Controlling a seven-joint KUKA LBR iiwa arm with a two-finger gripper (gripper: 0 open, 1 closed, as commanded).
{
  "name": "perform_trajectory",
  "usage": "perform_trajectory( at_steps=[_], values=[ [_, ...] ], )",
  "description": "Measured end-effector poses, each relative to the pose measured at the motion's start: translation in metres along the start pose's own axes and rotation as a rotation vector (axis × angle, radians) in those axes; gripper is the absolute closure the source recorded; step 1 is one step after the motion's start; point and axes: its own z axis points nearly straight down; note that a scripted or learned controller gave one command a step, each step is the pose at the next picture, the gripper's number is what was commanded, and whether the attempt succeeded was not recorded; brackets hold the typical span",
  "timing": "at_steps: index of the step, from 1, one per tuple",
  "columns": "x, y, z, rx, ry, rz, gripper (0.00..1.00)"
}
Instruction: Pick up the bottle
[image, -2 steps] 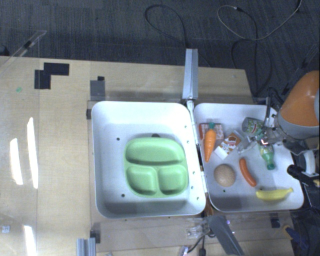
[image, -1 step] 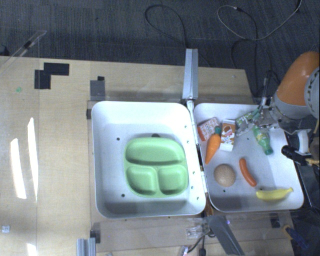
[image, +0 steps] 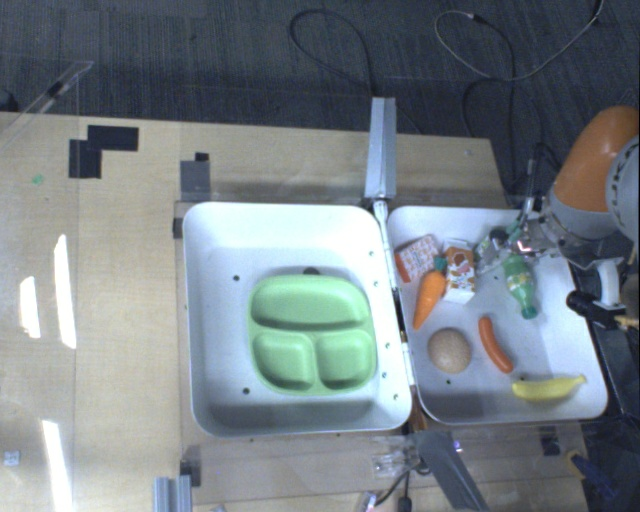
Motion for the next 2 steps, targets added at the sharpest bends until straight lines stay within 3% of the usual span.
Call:
perform_trajectory(
  at_steps=[1,2],
  values=[
    [0.002,0.001,-0.01,0.005,0.002,-0.007,1.0],
    [0.047,0.029,-0.134,0.003,0.002,-0.011,1.0]
  ],
)
